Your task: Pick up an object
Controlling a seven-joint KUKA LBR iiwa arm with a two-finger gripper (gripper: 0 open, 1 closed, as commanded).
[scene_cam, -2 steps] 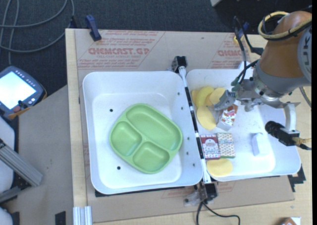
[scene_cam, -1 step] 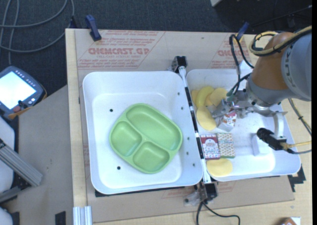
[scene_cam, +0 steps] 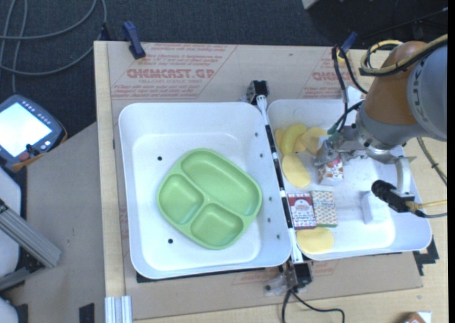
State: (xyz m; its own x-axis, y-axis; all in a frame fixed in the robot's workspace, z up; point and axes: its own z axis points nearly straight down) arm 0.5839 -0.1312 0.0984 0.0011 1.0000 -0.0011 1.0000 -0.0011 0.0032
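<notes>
My gripper (scene_cam: pixel 333 152) is low in the right bin (scene_cam: pixel 405 233), over its left half. Directly under it, touching or nearly so, stands a small red and white carton (scene_cam: pixel 332 171). Just to the left lie yellow toy fruits: a pale pair (scene_cam: pixel 298 138) near the bin's back and an oval one (scene_cam: pixel 296 170) beside the carton. In front of these a flat box with a red and a green face (scene_cam: pixel 312 208) lies on the floor. Another yellow piece (scene_cam: pixel 315 240) rests at the front edge.
The left bin (scene_cam: pixel 142 136) holds a green divided plate (scene_cam: pixel 209 197) in its middle. A raised divider (scene_cam: pixel 273 165) separates the two bins. The grey arm with its orange band (scene_cam: pixel 389 97) comes in from the right, above the right bin's back corner.
</notes>
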